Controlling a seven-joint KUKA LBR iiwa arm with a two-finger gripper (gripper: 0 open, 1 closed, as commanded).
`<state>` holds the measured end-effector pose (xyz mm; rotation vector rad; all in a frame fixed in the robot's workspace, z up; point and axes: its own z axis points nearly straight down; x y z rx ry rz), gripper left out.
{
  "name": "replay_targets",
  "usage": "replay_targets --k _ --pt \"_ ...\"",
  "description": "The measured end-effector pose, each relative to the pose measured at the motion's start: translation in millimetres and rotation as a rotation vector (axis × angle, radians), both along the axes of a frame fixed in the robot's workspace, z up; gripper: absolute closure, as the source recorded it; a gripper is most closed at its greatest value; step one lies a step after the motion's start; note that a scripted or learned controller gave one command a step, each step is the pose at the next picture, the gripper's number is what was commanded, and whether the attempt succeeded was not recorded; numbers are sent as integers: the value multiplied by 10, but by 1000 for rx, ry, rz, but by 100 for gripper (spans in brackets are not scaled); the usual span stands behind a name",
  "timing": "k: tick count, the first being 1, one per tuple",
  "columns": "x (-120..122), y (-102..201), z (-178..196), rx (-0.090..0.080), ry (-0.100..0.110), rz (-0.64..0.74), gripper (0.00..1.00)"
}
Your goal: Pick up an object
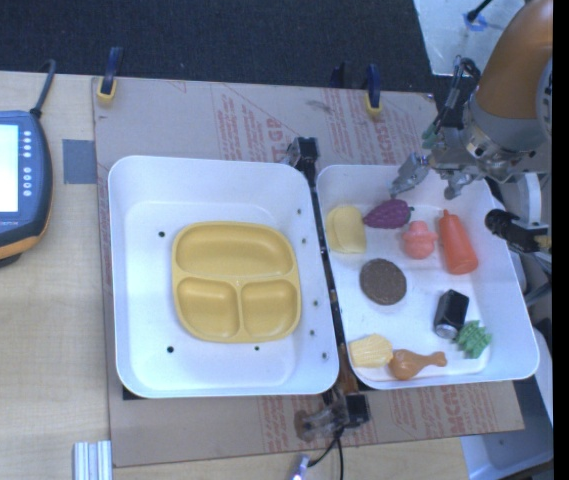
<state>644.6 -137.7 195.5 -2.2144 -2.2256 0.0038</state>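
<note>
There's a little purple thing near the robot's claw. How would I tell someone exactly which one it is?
Look at the right white bin, the one full of toy food. Along its far edge, just below the gripper, lies the purple grape bunch, between a pale yellow piece and a pink piece. It is the only purple, bumpy item there.

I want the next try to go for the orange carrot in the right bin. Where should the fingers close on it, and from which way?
Probably across the middle of the orange carrot, coming straight down from above. It lies flat and runs lengthwise toward the camera, so closing across its narrow width suits it. The pink piece sits close on its left, so the fingers have little room there; the side toward the right bin wall looks freer.
</note>
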Motion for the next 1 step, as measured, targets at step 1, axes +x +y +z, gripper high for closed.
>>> replay_targets --k 1 --pt "112 30 -1048 0 2 3 0"
